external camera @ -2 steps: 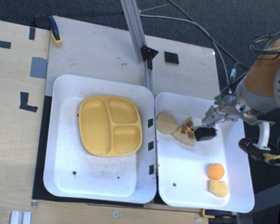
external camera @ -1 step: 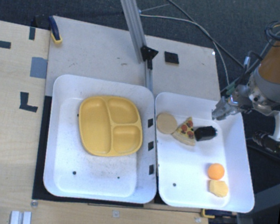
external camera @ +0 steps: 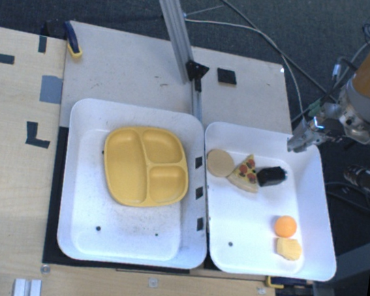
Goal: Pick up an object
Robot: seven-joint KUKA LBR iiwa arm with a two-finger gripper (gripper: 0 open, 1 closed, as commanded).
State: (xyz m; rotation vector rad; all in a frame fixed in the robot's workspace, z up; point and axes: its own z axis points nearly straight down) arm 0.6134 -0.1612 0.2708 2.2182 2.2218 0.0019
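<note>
**Objects in right bin, none grasped yet**

Pizza slice, black piece, tan disc, orange ball and yellow block lie in the right bin. The hand hovers over its far right corner; finger state unreadable. Step judged: approach. Next: centre over one object, descend.

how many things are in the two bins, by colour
yellow: 2, the divided plate and the pale block
orange: 1, the ball
tan: 1, the round disc
black: 1, the black piece
mixed colours: 1, the pizza slice
total: 6
</note>
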